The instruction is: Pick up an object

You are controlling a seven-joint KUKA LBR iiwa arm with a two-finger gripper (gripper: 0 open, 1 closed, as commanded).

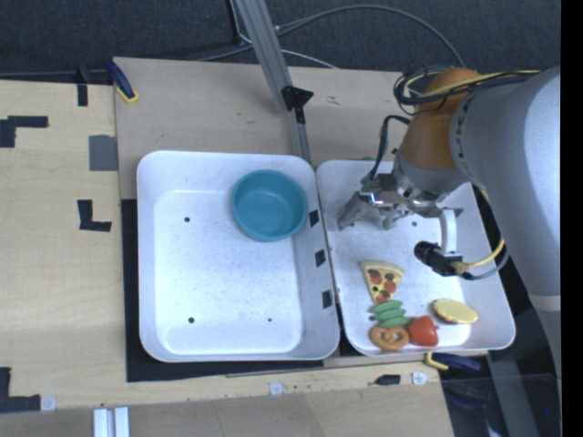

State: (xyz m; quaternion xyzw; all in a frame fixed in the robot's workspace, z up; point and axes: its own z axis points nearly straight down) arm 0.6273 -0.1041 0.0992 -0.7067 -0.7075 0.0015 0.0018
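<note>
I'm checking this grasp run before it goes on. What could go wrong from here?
The toys in the right bin lie packed close: the green piece, pretzel and red piece touch, so a grasp may nudge or catch a neighbour. The gripper hangs at the bin's far end, away from them, near the divider; a descent here would likely close on nothing.

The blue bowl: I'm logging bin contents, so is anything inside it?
The blue bowl sits upright in the left bin, near its back right corner. Its visible interior is plain blue with nothing in it. The near wall hides a sliver of the bottom.
</note>
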